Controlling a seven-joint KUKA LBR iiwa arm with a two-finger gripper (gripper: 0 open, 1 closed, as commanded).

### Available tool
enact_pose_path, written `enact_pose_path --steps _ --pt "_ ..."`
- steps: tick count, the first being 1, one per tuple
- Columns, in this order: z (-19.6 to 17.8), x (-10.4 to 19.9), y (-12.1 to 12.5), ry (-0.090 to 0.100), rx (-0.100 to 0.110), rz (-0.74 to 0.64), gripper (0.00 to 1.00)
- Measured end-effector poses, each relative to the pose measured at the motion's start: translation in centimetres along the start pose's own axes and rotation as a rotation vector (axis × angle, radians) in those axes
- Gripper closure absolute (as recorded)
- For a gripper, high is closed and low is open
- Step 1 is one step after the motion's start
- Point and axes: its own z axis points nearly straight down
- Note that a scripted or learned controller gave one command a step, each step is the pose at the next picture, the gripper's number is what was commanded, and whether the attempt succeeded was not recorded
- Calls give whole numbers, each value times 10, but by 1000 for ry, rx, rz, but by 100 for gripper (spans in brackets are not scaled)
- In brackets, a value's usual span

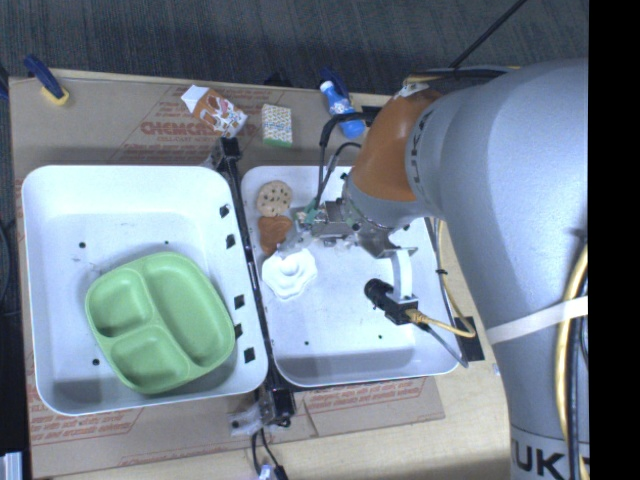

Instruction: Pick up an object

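Observation:
In the right bin [350, 353] lie a round chocolate-chip cookie [273, 198], a brown bun-like piece [273, 232] just below it, and a white crumpled object [289, 273] below that, all near the bin's left wall. My gripper [320, 220] hangs low over the upper part of this bin, just right of the brown piece and above the white object. The grey arm with its orange band [385, 158] covers the bin's upper right part. I see nothing held in the gripper.
The left bin [60, 208] holds a green divided plate [158, 320]. Behind the bins on the cardboard lie a snack packet [214, 111], a small box [277, 124] and a blue clamp [340, 103]. A black cable plug [388, 303] hangs over the right bin.

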Motion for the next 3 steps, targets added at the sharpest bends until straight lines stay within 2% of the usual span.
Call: enact_pose_path --steps 1,2,3 --pt "22 5 -59 1 4 -2 0" --pt "12 5 -58 1 6 -6 100" --pt "12 5 -58 0 6 -7 0"
